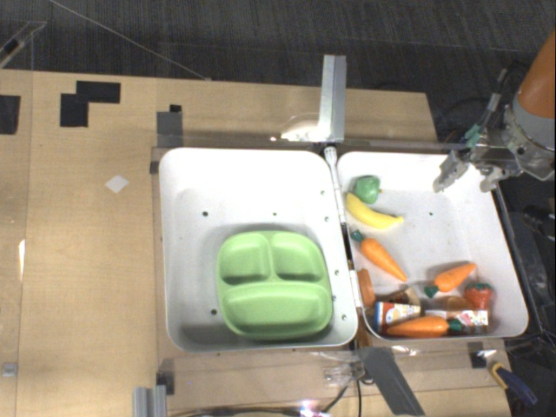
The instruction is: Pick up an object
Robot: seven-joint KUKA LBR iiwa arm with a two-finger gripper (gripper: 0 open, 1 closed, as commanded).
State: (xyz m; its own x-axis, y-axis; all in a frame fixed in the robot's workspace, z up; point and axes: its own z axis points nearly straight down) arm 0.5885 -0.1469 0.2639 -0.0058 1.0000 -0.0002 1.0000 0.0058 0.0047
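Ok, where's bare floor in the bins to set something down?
Right bin: bare middle, between the banana and the gripper. Left bin: bare strip behind the green tray. Crowded along the right bin's near edge, around the carrots.

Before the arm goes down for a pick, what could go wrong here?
1. The pincer hangs open by the right bin's far edge, away from the toys; closing there would probably catch nothing.
2. The front pile is crowded, so the fingers may jam or push neighbours.
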